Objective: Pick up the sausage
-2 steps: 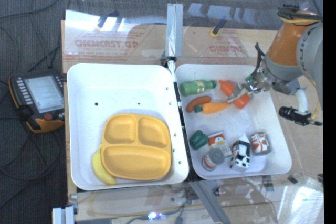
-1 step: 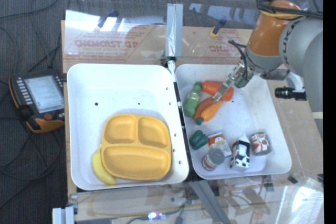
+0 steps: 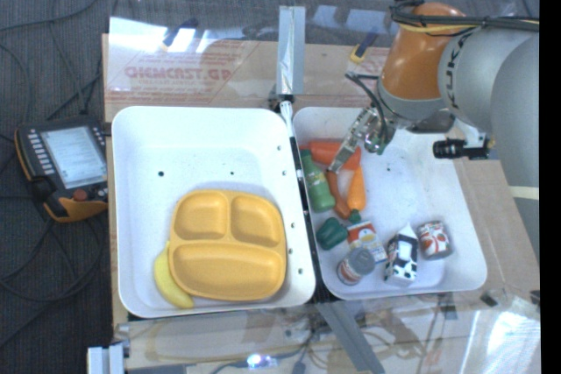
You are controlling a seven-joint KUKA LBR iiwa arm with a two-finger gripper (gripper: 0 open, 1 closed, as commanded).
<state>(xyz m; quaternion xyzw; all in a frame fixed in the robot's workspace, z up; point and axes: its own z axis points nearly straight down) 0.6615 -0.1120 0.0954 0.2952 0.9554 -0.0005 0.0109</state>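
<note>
the arm [image 3: 456, 74] reaches in from the right, and its end effector [image 3: 352, 151] hangs over the back left part of the right bin [image 3: 456, 232]. its tips sit right at a cluster of orange-red pieces; whether they are spread or pressed together i cannot tell. the sausage [image 3: 326, 151], a reddish-orange piece, lies near the back left of that bin, just beside the tips, with a carrot [image 3: 355, 188] angled next to it. a green bottle [image 3: 317, 186] lies along the bin's left wall. nearer the front are a green pepper [image 3: 332, 232], a can [image 3: 355, 265], a cow-patterned carton [image 3: 402, 258] and a small red can [image 3: 433, 239]. the left bin [image 3: 175, 136] holds a yellow tray [image 3: 230, 243] with a banana [image 3: 168, 279] touching its left front edge.
</note>
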